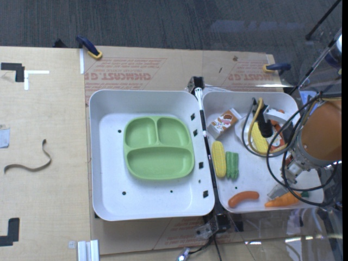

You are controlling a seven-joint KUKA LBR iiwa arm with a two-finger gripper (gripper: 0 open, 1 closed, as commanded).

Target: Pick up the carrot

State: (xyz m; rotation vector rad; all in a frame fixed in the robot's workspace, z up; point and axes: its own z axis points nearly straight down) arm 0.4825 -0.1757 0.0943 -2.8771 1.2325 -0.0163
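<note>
— Where is the carrot [283,200] sitting?

— It is lying in the right bin [247,99], at the near right corner, just right of a sausage [244,198] along the near wall.

— And the claw [286,179]?

— It is hanging just above the carrot, under the orange band of the arm [322,132] and a tangle of black cables – whether it is spread or pressed together I cannot tell.

— What else is lying in that bin?

— A corn cob [218,159] and a green bean pod [232,165] are lying side by side near the left wall, with a small packet [223,122] farther back and a banana [260,140] to its right.

— The left bin [103,200]?

— It is holding a green divided plate [159,148].
</note>
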